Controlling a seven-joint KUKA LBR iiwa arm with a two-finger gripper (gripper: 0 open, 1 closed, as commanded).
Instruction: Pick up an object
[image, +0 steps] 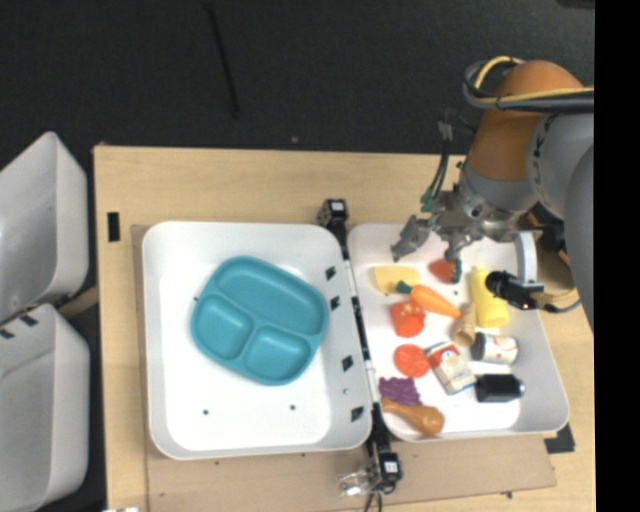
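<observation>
Spread fingers (432, 247) hover over crowded right bin (553, 400); carrot (434, 298) below.

Smooth, glossy white plastic bins (170, 420) on a matt pale wood bench (118, 180); matt blue plastic divided plate (260, 320); shiny toy carrot (436, 299).

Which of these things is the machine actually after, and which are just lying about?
For the job:
- pincer, above the right bin
- toys in that bin, any could be picked: carrot, yellow wedge, purple grapes, chicken drumstick, red tomato

Lying about:
- blue divided plate
- left bin
</observation>
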